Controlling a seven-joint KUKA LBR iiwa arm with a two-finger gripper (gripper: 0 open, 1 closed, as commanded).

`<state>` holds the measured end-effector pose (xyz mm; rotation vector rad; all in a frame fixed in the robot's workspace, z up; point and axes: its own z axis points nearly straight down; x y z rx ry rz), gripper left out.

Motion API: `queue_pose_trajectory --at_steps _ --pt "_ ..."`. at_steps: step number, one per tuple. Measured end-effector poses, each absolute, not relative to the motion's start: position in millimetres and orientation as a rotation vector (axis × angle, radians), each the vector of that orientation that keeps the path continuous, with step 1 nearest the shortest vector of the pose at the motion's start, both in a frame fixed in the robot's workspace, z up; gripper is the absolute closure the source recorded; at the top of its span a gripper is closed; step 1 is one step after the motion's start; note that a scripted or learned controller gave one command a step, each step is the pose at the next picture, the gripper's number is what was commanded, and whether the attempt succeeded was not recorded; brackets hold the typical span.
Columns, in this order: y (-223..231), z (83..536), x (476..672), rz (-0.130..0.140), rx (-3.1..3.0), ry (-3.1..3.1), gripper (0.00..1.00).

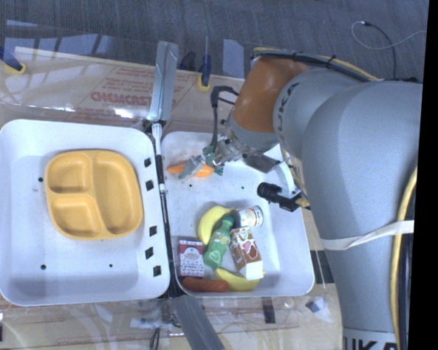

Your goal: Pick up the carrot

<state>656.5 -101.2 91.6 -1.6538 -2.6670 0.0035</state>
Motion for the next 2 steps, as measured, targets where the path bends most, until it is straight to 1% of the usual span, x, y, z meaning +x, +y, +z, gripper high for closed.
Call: queue_pose_trajectory --at_steps 1,2 --pt "-103 104 657.5 0.008 -1.654 -2.672 1.00" --pt "-100 184 638.4 0.002 -1.741 -2.616 1.00"
